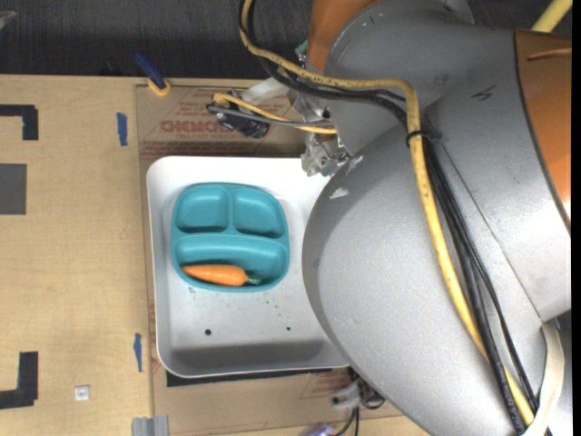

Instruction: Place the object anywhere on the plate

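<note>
Jaws hidden behind the arm's own bulk; cannot tell their state. Arm (436,216) covers the right side, bin (218,348) left of it. Plate (230,234) sits inside; carrot (216,275) lies in its near compartment, likely already placed.

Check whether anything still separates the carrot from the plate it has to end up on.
Nothing visible does. The orange toy carrot already lies inside the long bottom compartment of the teal divided plastic plate, which sits in the shallow white bin.
</note>
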